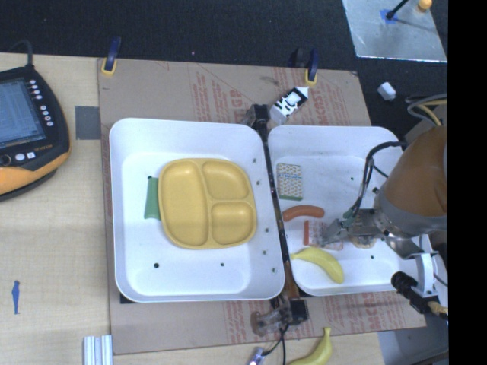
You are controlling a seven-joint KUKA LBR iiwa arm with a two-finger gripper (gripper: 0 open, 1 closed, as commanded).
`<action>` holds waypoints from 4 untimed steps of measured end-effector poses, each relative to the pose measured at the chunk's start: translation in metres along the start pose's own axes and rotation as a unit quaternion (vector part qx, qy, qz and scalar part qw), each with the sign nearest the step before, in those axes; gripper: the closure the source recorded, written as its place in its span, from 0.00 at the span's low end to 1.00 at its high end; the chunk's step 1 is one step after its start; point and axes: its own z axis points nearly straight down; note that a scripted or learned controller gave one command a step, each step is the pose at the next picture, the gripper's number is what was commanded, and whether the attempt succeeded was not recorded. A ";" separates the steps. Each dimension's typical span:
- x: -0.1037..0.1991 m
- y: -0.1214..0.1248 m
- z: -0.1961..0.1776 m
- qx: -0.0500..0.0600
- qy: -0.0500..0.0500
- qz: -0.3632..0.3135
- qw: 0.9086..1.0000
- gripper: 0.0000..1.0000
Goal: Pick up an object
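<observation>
White bins sit side by side on your worktop [61, 226], on a brown cardboard sheet [190, 97] w/ faint red print along its edges, too small and washed out for you to read. Left bin [133, 272] carries a yellow divided tray [207, 202], three compartments, w/ a green flat piece [151, 198] poking out from under its left edge.

Right bin [335, 147] holds the pickable items: a small checked card or sponge [290, 179] near the top left, a reddish sausage [303, 213] below it, and a yellow banana [321, 263] near the front edge, just beside the sausage but apart from it. You can also see a short yellow bit [307, 233] upright btwn sausage and banana.

Arm [415, 181] comes in from the right, orange band showing, and the gripper [335, 233] is down low in the right bin, just right of the sausage and above the banana. Fingers are a blur of grey metal; you can't tell how far open they are, or if anything's btwn them.

Outside the bins: a black-and-white tag [291, 102] at the top seam, markings unreadable; an orange-and-black teach pendant [27, 131] at left, screen text too small; a second banana [319, 348] at the bottom edge.
</observation>
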 end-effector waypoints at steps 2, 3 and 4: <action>0.001 0.079 0.012 0.002 0.001 0.003 1.000 0.00; 0.034 0.052 0.015 0.005 0.001 0.001 1.000 0.00; 0.035 0.095 0.015 0.004 0.001 0.004 1.000 0.00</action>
